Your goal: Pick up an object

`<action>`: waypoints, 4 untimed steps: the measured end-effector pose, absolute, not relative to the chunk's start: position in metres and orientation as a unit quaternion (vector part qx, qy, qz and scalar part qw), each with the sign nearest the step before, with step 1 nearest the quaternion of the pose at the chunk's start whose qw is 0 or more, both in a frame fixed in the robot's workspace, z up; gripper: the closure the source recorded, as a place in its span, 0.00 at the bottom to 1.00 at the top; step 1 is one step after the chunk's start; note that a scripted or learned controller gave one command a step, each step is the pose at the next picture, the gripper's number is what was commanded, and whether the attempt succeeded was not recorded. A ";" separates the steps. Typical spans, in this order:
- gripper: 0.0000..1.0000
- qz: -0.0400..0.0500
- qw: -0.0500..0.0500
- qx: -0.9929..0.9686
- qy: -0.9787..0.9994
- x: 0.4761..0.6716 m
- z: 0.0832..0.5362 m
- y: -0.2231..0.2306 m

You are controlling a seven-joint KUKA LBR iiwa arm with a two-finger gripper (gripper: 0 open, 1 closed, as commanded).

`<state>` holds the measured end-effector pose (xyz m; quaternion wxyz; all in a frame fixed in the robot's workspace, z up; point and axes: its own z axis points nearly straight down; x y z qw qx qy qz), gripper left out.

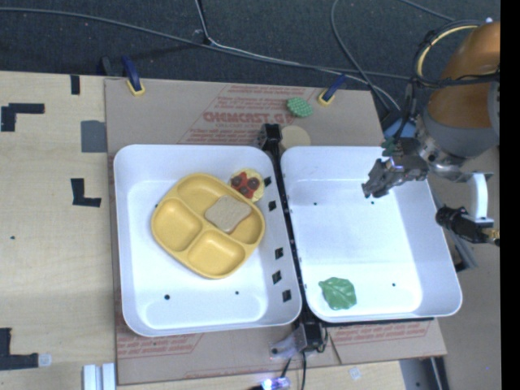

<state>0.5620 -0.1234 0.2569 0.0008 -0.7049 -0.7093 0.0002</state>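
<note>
Fingers of the gripper (379, 184) hang dark and close together over the far right part of the right bin (422, 218), pointing down and toward the left; whether they are open or closed I cannot tell, and nothing shows between them. Behind them the arm (459, 96) comes in from the right, grey at the wrist with its orange band above. On the floor of that same bin, close to the near wall and a little left of centre, lies a leaf (337, 292), green and crumpled. It sits well apart from the gripper, toward the viewer and slightly left, with bare white floor between the two. Across the divider, the left bin (138, 283) holds a yellow tray (175, 222) with several compartments, turned at a slant. A slice of toast (227, 213) rests in the tray near its middle, lying across the ridges between compartments. At the tray's far right corner sits a small cluster of red berries (246, 184), on what looks like a small yellow piece; whether that touches the tray I cannot tell. Both bins stand on a sheet of cardboard (236, 112) with red print, clamped at its far edge by two blue and yellow clips (132, 78). A small green scrap (299, 106) lies on the cardboard beyond the bins, just past the divider's far end. Cables (244, 51) trail across the dark floor at the top
</note>
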 end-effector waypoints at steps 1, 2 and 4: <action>1.00 0.000 0.001 -0.705 -0.709 0.576 0.260 -0.076; 1.00 0.001 0.001 -0.705 -0.710 0.584 0.249 -0.014; 1.00 0.000 0.001 -0.705 -0.710 0.597 0.251 0.097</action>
